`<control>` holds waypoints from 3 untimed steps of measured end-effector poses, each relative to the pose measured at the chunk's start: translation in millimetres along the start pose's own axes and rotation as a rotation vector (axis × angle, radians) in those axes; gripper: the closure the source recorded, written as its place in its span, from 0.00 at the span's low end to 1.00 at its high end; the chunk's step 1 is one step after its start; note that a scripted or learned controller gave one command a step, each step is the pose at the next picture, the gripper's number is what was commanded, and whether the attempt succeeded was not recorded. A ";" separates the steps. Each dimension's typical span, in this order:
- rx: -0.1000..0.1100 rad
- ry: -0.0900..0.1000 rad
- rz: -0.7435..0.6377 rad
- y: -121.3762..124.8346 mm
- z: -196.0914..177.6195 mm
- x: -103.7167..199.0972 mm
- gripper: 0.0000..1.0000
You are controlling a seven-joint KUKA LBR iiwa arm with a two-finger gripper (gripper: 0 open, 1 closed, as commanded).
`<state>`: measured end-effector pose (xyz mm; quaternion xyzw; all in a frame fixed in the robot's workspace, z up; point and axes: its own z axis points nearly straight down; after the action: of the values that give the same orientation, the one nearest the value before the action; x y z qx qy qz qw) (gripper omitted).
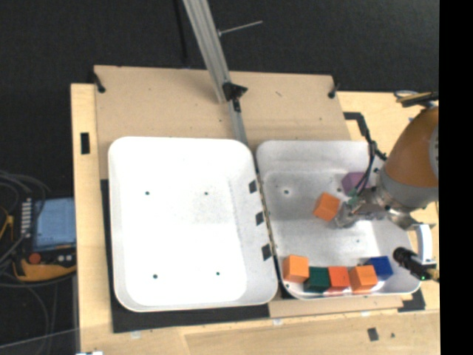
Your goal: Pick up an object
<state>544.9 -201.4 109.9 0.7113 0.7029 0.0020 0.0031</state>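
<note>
The gripper [344, 214] hung in the right bin [295, 165] (just beside an orange block [326, 207]); its grip could not be told.

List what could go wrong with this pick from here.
1. The gripper sits at the edge of the orange block, not squarely over it, so it may push the block away instead of gripping it.
2. The purple object lies close behind the wrist and could get bumped.
3. The blocks along the bin's near wall are packed together, leaving little room for fingers.
</note>
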 end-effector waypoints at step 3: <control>0.000 -0.001 -0.017 5.6 -173.1 -9.2 1.00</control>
<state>549.2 -210.4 283.1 0.7053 0.7089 0.0017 0.0032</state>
